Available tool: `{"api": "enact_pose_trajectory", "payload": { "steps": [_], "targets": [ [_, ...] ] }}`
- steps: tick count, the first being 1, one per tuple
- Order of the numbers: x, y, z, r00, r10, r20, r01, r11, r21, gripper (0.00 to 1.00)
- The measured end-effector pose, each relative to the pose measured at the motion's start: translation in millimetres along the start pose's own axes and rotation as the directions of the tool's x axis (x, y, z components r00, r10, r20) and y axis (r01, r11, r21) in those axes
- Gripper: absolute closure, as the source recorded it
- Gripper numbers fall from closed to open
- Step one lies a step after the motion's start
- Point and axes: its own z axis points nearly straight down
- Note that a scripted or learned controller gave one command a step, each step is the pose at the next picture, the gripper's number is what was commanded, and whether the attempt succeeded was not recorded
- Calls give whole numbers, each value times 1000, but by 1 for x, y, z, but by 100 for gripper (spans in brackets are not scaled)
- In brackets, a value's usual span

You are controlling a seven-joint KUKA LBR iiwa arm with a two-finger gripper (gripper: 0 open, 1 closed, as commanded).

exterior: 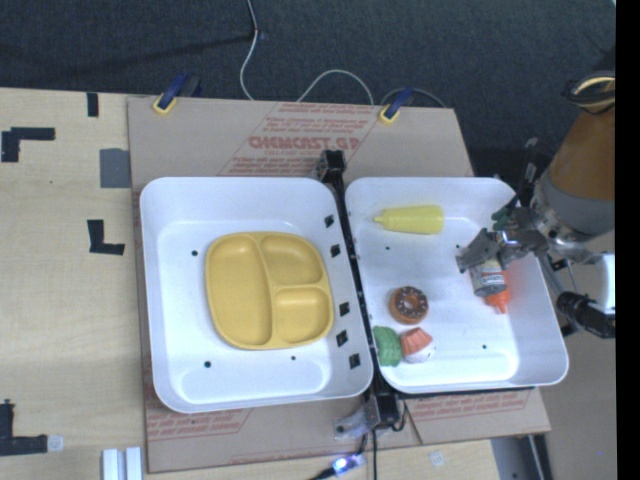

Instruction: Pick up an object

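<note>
Here, two shallow white bins are set side by side on a sheet of printed cardboard [300, 138] laid over a pale wooden bench [60, 298]. The left bin [170, 218] is occupied by a yellow divided plate [268, 290] with three compartments, lying flat near the middle. In the right bin [540, 358], a yellow bottle [410, 219] is laid on its side toward the far edge; a brown doughnut [408, 305] with sprinkles is placed near the centre; a green toy [386, 346] and a small red-and-white toy [417, 344] are found together at the near left corner, just beside each other. An orange-and-grey object [492, 287] is seen at the right side of that bin, directly under the gripper [488, 258]. The gripper is positioned low over the right bin, carried by the grey arm [585, 183] with its orange band. Whether the object is clasped cannot be told. A white cable [250, 58] is run across the dark floor behind.
</note>
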Motion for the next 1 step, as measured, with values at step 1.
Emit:
{"api": "enact_pose_trajectory", "payload": {
  "steps": [1],
  "targets": [
    [0,2,-53,1000,-1,0,1,1000,-1,100]
  ]
}}
